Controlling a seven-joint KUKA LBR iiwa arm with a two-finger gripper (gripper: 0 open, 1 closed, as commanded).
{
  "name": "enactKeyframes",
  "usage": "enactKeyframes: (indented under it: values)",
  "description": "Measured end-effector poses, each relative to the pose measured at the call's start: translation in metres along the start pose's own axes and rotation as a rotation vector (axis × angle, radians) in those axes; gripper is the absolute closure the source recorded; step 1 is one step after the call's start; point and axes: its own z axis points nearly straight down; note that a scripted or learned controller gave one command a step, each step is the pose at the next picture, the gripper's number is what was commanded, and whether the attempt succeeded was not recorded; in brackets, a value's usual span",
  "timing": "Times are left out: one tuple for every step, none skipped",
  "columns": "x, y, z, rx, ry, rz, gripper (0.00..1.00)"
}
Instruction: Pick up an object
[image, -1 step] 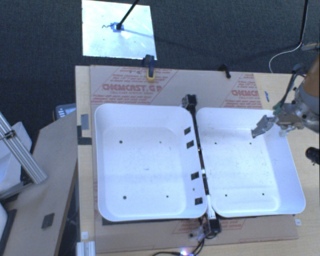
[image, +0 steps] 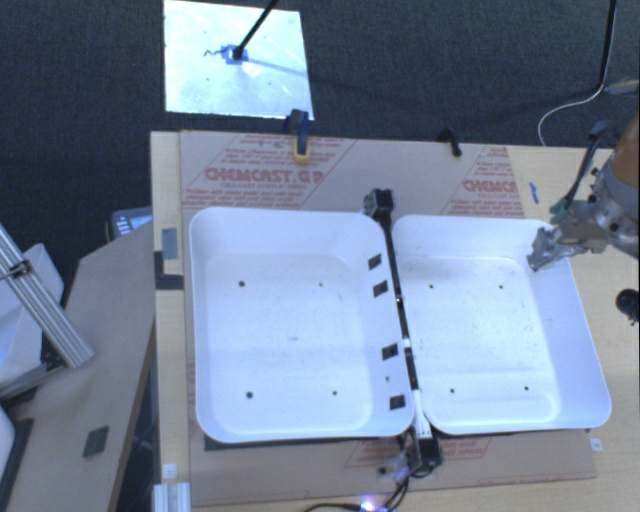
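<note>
1. At the far left, a ribbed metal rail (image: 40, 312) leans across a tan side table (image: 95, 340); the frame's edge cuts off both.
2. Up top, a shiny metal sheet (image: 235, 60) lies on the dark floor; glare hides its surface detail, and a thin dark rod crosses its upper part.
3. A blue and yellow clamp (image: 299, 135) sits at the far edge of the bench board (image: 260, 172), whose red lettering is partly covered by the bins.
4. The left bin (image: 200, 235) lies flat, its white floor marked by a few small dark dots.
5. A black strip (image: 398, 330) with small clips runs between the two bins, touching both; wires bunch at its near end.
6. The right bin (image: 590, 400) sits just beside the left one; the task's object cannot be made out, so neither its place nor its long axis can be told.
7. The gripper (image: 540, 255) hangs over the right bin's far right rim, pointing left and downward; it is small and grey on white, so I cannot tell whether it is spread or pressed together, and nothing is seen in its grasp.
8. The arm (image: 618, 195) enters from the right, cut off by the frame; a white cable (image: 565, 100) loops above it.
</note>
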Motion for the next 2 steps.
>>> enactKeyframes:
  values:
    - [0.045, 0.006, -0.146, -0.014, -0.001, -0.004, 1.0]
    - [0.052, 0.016, -0.262, -0.012, -0.002, -0.001, 1.0]
